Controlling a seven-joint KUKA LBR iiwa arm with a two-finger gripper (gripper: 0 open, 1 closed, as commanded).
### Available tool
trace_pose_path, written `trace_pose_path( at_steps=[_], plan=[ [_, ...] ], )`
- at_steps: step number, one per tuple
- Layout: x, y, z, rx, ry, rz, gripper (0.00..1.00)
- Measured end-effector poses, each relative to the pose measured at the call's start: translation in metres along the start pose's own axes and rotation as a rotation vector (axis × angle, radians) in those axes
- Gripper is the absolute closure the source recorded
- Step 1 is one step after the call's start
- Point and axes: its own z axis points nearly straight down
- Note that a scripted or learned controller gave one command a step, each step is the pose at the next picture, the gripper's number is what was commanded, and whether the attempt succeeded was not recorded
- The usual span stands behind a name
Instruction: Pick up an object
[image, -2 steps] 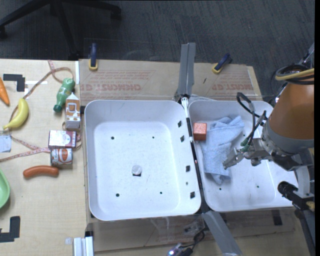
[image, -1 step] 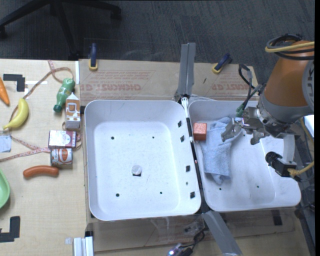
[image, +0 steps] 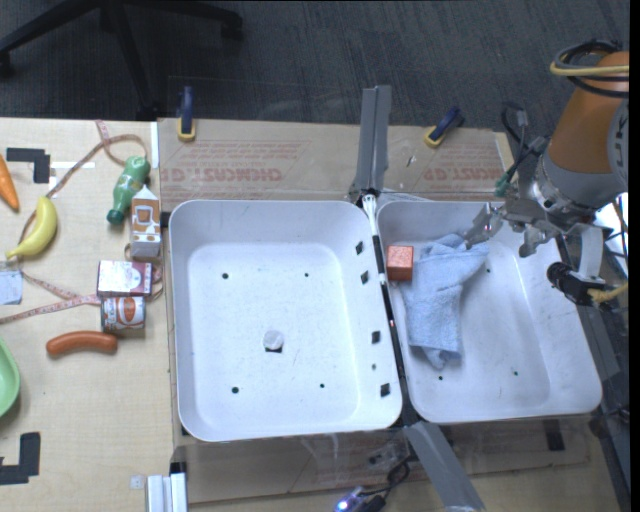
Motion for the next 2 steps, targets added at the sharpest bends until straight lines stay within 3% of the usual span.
trace_pose_path(
  at_steps=[1,2],
  plan=[
    [-0.042,-0.003,-0.022,-0.004,-0.001,-0.108,0.00],
    [-0.054,-0.030,0.093,-0.003,0.001,-0.084,0.00]
  ],
)
